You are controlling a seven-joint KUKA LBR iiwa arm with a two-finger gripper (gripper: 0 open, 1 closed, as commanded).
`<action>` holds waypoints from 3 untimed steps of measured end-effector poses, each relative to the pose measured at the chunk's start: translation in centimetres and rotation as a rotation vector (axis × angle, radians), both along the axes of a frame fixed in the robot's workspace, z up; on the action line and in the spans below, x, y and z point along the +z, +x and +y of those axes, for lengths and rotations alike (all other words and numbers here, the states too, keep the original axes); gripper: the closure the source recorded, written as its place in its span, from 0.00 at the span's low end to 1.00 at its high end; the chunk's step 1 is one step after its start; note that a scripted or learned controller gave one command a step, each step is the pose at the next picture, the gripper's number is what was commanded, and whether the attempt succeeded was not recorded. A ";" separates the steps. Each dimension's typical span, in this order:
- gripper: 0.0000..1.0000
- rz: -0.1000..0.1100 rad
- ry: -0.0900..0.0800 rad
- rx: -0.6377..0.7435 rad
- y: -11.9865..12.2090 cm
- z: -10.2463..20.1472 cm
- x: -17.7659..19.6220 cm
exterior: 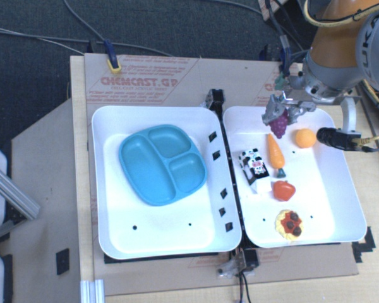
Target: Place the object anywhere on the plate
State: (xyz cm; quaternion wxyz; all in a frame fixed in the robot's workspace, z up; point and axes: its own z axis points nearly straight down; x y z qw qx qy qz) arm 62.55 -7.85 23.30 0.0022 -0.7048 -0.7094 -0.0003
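A blue three-compartment plate [163,164] lies in the left white bin [114,219]. Over the far side of the right bin [341,194] my gripper [280,117] is shut on a bunch of purple grapes [278,127], which hangs between its grey fingers just above the top end of a carrot. The gripper is well to the right of the plate, across the divider between the bins.
In the right bin lie an orange carrot [275,151], an orange ball [305,137], a black-and-white toy [254,163], a red piece [283,190] and a yellow round with dark berries [289,223]. Black clips [220,169] line the divider.
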 end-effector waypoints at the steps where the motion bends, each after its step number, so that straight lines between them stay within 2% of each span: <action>1: 1.00 0.000 -0.001 -0.001 0.5 4.7 -0.7; 2: 1.00 -0.005 -0.001 -0.001 1.5 9.8 -0.3; 3: 1.00 0.000 -0.001 0.000 1.3 15.7 -1.4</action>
